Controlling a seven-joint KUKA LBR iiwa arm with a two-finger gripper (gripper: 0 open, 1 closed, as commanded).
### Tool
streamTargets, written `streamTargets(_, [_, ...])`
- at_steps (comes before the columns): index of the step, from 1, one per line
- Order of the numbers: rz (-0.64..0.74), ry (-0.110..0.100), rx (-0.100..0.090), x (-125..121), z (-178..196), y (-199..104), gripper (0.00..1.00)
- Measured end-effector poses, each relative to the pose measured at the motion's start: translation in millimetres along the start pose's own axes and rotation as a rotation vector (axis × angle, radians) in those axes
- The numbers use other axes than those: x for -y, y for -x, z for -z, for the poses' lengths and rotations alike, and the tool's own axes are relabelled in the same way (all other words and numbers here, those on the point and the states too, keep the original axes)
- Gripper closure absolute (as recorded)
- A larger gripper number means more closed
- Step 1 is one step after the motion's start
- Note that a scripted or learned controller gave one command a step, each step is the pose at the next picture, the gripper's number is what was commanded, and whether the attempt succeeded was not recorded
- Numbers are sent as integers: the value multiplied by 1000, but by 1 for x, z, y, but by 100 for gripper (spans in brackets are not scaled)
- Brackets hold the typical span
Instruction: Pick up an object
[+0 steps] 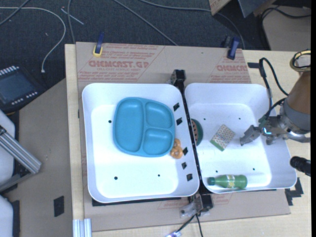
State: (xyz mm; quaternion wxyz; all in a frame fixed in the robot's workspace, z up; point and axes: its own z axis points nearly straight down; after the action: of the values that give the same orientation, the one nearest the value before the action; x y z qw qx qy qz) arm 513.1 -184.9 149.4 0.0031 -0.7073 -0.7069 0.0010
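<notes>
In the right bin (256, 94) lie a speckled green-grey block (222, 137), a green bottle (228, 182) on its side by the front wall, and a round brown and green object (197, 131) against the divider. My gripper (257, 138) hovers low over the right part of this bin, just right of the speckled block and apart from it. Its fingers are open with nothing between them. The left bin (98, 147) holds a blue divided plate (144, 126) and a small orange-tan object (177, 149) at the plate's lower right edge.
The grey arm with its orange band (299, 102) reaches in over the right bin's right wall. Black clips (178, 113) line the divider between the bins. Cables (269, 80) run along the bench at the back right.
</notes>
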Motion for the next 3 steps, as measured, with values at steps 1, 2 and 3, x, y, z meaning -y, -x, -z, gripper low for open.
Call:
streamTargets(1, [1,0,-1,3,-44,-6,0])
streamTargets(2, [1,1,0,3,-66,-7,0])
streamTargets(3, [1,5,1,2,-54,-6,100])
